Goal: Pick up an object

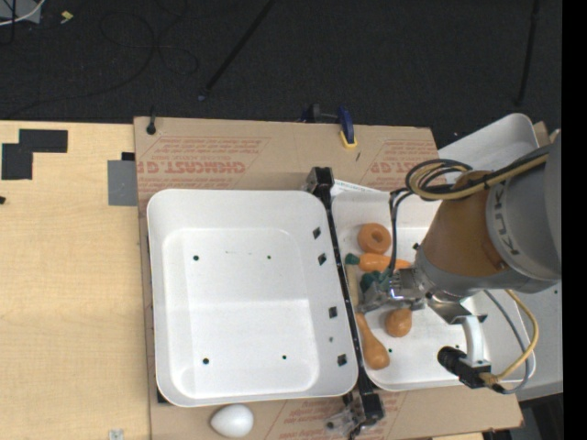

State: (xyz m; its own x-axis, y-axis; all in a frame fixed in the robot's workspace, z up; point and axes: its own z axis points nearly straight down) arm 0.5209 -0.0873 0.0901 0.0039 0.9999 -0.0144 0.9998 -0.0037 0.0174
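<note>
My gripper [383, 291] is low in the right bin [417, 369], near its left wall, among several orange food-shaped objects. An orange ring-shaped piece [374, 237] lies at the back. An orange carrot-like piece [376, 262] with a green end lies just behind the gripper. A small round orange object [398, 323] rests just in front of the gripper. A long orange piece [371, 342] lies along the left wall toward the front. A dark green bit [369, 283] sits right at the gripper. The arm's orange band and wrist hide the fingers.
The left bin [238, 291] sits beside the right bin, separated by a black divider [335, 278] with clips. A white egg-shaped object [231, 421] lies on the cardboard in front of the left bin. Cables loop around the arm at right.
</note>
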